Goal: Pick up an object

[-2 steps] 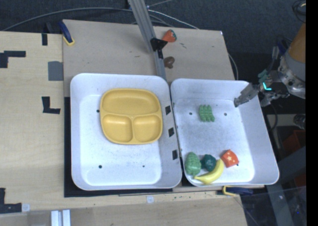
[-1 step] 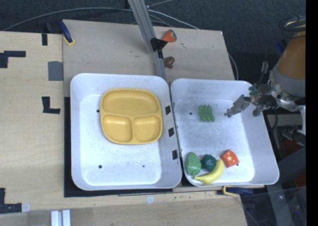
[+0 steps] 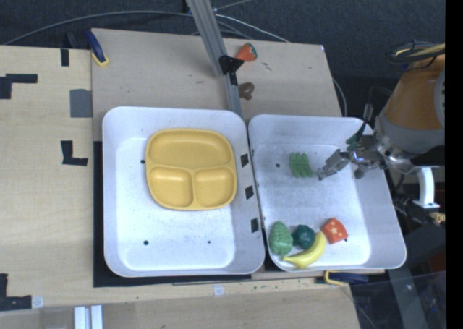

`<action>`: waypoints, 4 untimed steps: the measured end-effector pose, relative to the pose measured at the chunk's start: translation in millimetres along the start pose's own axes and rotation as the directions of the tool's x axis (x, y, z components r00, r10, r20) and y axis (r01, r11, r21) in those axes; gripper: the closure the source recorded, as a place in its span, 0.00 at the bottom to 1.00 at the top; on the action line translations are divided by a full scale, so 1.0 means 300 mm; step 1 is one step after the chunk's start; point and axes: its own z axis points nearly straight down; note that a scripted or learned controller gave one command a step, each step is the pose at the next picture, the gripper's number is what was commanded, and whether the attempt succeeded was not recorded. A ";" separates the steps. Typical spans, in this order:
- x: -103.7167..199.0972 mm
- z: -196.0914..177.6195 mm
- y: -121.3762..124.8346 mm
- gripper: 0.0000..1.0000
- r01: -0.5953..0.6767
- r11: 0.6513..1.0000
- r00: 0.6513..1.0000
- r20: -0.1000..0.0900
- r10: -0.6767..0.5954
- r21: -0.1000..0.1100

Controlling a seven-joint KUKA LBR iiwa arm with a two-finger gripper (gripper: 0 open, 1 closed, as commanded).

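From the camera view above the table (image 3: 181, 60), the arm (image 3: 416, 103) comes in from the right and its gripper (image 3: 334, 165) hangs over the upper part of the right bin (image 3: 376, 248), tilted toward the left. Whether its fingers are apart or together I cannot tell; they are small and dark against the white floor, and nothing is seen held between them. Just to the left of the tip lies a green ridged piece (image 3: 300, 164), alone in that part of the bin, so I judge it the likeliest target. The other candidates sit crowded in the near left corner of the same bin: a green vegetable (image 3: 279, 238), a dark green ball (image 3: 303, 236), a banana (image 3: 309, 254) and, slightly apart to the right, a red piece (image 3: 334, 230). The left bin (image 3: 116, 248) holds a yellow divided plate (image 3: 192, 168), well apart from the gripper. The main risk, as I judge it, is that the gripper comes down beside the green piece rather than over it, since the tip now stands to its right; a slanted approach could push the piece toward the bin's left wall instead of closing on it. The piece looks small and low, so a shallow descent could close above it. If the program goes for the corner cluster instead, the touching items could jam between the fingers or roll away, and the bin walls there leave little room.
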 end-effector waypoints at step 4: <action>-0.029 -0.210 -0.023 1.00 0.000 1.000 1.000 0.003 0.000 -0.011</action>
